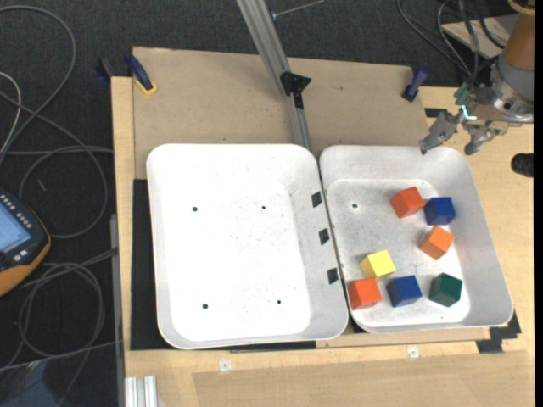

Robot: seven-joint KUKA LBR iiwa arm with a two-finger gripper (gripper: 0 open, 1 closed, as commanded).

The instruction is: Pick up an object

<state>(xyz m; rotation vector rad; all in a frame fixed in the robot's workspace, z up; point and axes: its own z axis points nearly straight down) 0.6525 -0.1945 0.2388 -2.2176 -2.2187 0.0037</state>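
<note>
- the gripper (455, 137) hangs above the far right corner of the right bin (484, 227), fingers spread apart with nothing between them.
- seven cubes lie in the right bin, all well apart from the gripper.
- far row: a red-orange cube (407, 202) just beside a blue cube (439, 210); an orange cube (437, 242) nearer the camera.
- near row: a yellow cube (378, 264), a red cube (366, 292), a second blue cube (404, 289) and a dark green cube (445, 288).
- the left bin (170, 227) sits alongside, touching the right one.
</note>
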